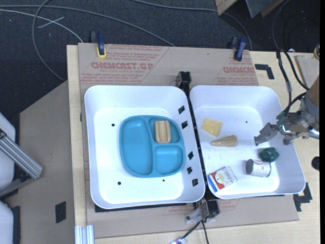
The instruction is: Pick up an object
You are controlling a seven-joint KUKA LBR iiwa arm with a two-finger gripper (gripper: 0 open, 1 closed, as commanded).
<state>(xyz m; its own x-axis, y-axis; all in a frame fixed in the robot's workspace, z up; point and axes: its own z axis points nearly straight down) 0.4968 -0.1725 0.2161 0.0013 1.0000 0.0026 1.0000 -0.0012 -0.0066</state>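
1. The bench board [152,60] is pale cardboard printed in red; the left print reads roughly "CHEMCAST GP", the right print is the same word, partly covered by the right bin
2. Two blue clamps [101,44] hold the board's far edge
3. The left bin [101,105] holds a blue divided tray [137,146], and a tan bread-like block [162,131] lies in the tray's upper right compartment
4. The right bin [238,98] holds a yellow wedge [212,126], a tan cone-shaped piece [225,142] just below it, a small white cup [258,168] lying on its side, a dark green object [268,154] near the cup, and a flat red, white and blue packet [222,179] at the near edge; its lettering is too small to read
5. The gripper [271,132] sits over the right bin's right side, just above the green object; one finger [265,134] points left, and whether the fingers are apart or together cannot be told
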